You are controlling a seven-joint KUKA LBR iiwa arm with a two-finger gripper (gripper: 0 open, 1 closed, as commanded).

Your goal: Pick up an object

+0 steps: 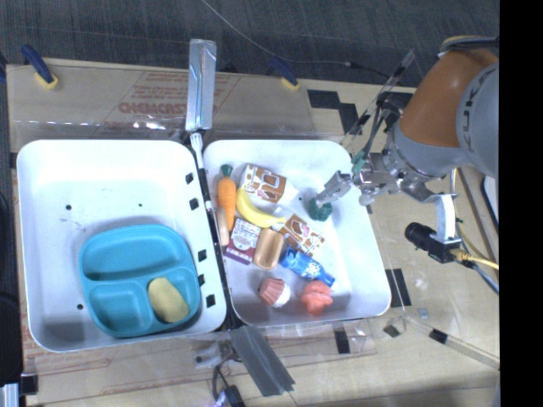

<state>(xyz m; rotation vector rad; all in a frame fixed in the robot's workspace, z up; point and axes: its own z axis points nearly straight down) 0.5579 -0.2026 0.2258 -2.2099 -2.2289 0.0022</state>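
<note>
Snack packets (254, 237), their labels unreadable, lie in your right bin (361, 253); end effector (323, 202) hovers there, grip state indiscernible.

Counter (441, 312): two bins side by side; left bin (51, 168), right bin (365, 253). Left bin: divided tray (127, 265) at its near half; potato (168, 299) in the tray's near-right compartment. Right bin: carrot (226, 197) along the left wall; banana (257, 212) just right of it; carton (265, 182) behind the banana; packets (301, 234) at centre; two small items (294, 295) at the near wall. End effector (325, 197) over the right bin's far-right part; arm (441, 117) entering from the right.
</note>
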